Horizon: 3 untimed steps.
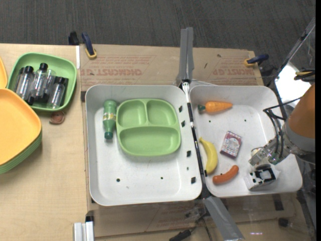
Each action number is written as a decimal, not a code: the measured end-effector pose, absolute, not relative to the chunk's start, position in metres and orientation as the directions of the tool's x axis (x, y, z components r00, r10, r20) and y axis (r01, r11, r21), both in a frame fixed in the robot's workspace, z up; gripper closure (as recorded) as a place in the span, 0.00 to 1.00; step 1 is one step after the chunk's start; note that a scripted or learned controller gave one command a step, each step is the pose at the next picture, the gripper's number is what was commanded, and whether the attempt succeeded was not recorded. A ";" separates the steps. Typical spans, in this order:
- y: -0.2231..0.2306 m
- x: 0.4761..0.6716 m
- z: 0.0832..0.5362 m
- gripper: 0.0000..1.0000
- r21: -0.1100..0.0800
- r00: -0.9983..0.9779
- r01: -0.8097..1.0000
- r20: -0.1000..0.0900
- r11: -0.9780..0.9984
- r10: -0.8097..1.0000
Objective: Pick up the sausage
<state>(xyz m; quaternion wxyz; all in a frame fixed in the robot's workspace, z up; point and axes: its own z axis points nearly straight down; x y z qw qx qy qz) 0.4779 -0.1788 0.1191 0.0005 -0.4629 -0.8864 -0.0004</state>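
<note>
1. Camera view, starting at the pincer (262, 165): low over the right bin (251, 100), near its front right corner, on the arm (301, 122) coming in from the right.
2. Released or clenched: cannot tell, with the tip a tangle of pale and black parts; nothing seen held there.
3. Just leftward of the pincer, close but apart: the sausage (225, 174), orange-red, flat on the bin floor near the front wall.
4. Long axis of the sausage: roughly left to right, right end tipped slightly toward the back of the bin, so pointing more or less at the pincer.
5. Judged need for the coming move: a short shift left, then a closing across the narrow width, meaning front to back, not along the length.
6. Just beside the sausage's left end: a banana (210, 154), curved, running front to back; likely to be nudged by a sloppy approach.
7. Farther back: a small purple packet (231, 144), then a carrot (215, 106) near the rear wall.
8. Left bin (100, 185): a green divided plate (148, 127) and a green bottle (109, 118), well apart from the task.
</note>
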 end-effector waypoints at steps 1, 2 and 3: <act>-0.222 0.477 0.091 1.00 0.000 -0.579 0.816 0.001 0.579 0.816; -0.222 0.478 0.128 1.00 0.001 -0.445 0.896 -0.002 0.445 0.896; -0.212 0.554 0.091 1.00 0.000 -0.368 0.930 -0.001 0.368 0.930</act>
